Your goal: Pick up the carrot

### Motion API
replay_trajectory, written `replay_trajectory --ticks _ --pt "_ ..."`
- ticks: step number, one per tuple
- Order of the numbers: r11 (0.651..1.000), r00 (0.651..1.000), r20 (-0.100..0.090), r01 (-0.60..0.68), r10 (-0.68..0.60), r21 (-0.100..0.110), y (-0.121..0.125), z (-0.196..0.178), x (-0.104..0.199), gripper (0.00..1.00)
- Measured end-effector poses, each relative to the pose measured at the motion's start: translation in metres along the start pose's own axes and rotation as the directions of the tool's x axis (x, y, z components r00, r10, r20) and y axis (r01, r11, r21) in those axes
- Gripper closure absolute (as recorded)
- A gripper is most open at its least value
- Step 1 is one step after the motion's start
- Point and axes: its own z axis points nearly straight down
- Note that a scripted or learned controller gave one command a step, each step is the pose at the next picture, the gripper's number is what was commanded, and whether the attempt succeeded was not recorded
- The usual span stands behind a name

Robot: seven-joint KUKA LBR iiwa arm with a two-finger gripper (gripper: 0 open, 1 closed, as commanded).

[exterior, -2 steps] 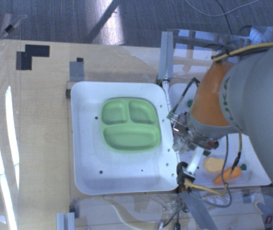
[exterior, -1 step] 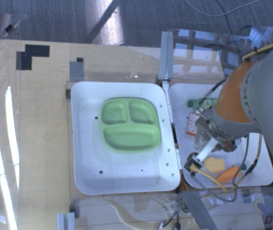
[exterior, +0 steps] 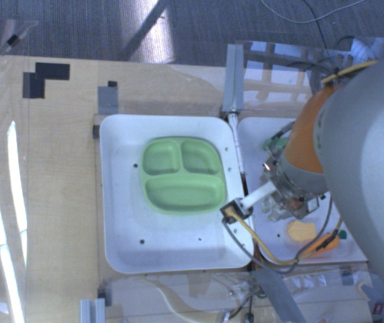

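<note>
The arm leans over the right bin, its gripper low inside, grip I cannot tell, while the carrot lies by the near edge beside a yellow piece, the green divided plate sitting in the left bin.

Pale wooden bench under sunlit streaks, grey carpeted floor beyond, loose cable.

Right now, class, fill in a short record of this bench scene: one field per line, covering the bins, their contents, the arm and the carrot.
left bin: holds a green divided plate
right bin: holds a yellow piece and an orange item, likely the carrot, partly hidden
arm: reaches over the right bin
gripper: low above the right bin, beside the yellow piece
carrot status: not seen between fingers
</note>
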Motion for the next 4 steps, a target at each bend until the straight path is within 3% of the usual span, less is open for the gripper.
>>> replay_trajectory --ticks 1,2,3,4 --pt "0.958 0.958 0.003 0.288 -0.288 0.004 -0.019 0.001 0.012 1.00" --pt "0.999 0.999 0.000 -0.034 0.034 0.000 -0.001 0.000 0.000 1.00" --pt "0.968 0.968 0.001 -0.250 0.250 0.000 -0.021 0.001 0.010 1.00" --pt "0.987 0.987 -0.002 0.158 -0.158 -0.001 0.012 -0.038 -0.005 1.00"
